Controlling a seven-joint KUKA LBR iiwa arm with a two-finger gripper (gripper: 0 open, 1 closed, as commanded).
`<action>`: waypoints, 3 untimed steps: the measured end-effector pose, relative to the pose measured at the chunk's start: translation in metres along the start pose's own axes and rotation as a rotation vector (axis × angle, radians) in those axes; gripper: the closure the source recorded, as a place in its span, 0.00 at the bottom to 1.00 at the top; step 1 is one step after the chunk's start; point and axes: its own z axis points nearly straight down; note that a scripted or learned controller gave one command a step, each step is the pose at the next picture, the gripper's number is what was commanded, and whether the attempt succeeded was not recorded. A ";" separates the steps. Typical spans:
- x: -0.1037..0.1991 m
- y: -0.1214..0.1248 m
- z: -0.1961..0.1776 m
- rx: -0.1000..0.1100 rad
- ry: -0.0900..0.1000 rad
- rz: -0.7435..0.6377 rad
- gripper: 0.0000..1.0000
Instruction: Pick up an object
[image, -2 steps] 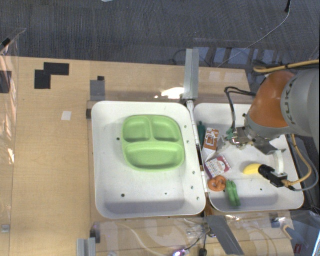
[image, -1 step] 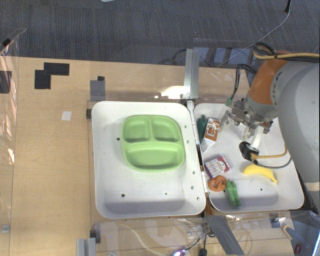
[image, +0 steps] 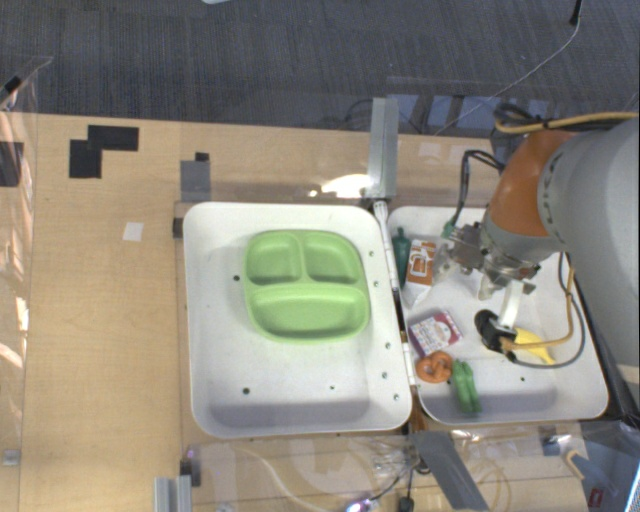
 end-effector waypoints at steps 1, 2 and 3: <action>-0.024 -0.049 -0.001 -0.002 0.011 -0.104 0.00; -0.026 -0.005 0.001 0.007 0.009 0.291 0.00; -0.013 0.006 0.002 0.013 0.006 0.772 0.00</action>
